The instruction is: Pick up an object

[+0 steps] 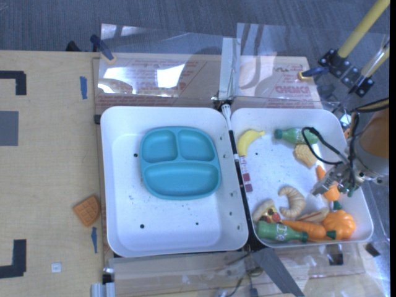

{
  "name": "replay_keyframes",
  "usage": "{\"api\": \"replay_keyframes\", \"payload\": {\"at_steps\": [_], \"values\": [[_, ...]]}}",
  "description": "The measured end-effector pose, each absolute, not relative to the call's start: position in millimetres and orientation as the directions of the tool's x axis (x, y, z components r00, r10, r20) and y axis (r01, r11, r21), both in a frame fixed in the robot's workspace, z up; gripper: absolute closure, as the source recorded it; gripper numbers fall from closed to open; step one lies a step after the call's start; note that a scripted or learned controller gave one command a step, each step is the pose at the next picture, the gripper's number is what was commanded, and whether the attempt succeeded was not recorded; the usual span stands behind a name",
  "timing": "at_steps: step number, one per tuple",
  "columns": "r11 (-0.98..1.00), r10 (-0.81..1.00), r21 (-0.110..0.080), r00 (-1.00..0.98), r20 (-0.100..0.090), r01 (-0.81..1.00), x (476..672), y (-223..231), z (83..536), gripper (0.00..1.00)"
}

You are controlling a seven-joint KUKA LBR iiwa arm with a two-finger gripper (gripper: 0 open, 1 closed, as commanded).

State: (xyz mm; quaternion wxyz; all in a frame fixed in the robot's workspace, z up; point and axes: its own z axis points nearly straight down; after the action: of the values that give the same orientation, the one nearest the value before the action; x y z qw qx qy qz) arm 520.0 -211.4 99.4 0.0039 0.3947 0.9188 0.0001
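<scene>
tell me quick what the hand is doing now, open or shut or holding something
hand: cannot be told; it sits low in the right bin over the toy food.

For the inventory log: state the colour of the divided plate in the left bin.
The three-compartment divided plate is light blue, seen in the camera view.

My grey arm point(376, 142) ran off the right edge, only its orange band showing. My hand point(337, 187) was blurred and too small to read over the right white bin point(291, 166); whether its fingers gripped the small orange piece point(332, 193) there, I could not tell. A black cable point(325, 146) crossed the green toy bottle point(296, 135).
</scene>
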Motion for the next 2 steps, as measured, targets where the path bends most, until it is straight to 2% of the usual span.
{"api": "replay_keyframes", "payload": {"at_steps": [1,2], "values": [[0.670,0.742,0.009,-0.670,-0.010,0.742,554.0,-148,229,1.00],[0.675,0.738,-0.002,-0.675,0.003,0.738,504.1,-129,100,1.00]]}}
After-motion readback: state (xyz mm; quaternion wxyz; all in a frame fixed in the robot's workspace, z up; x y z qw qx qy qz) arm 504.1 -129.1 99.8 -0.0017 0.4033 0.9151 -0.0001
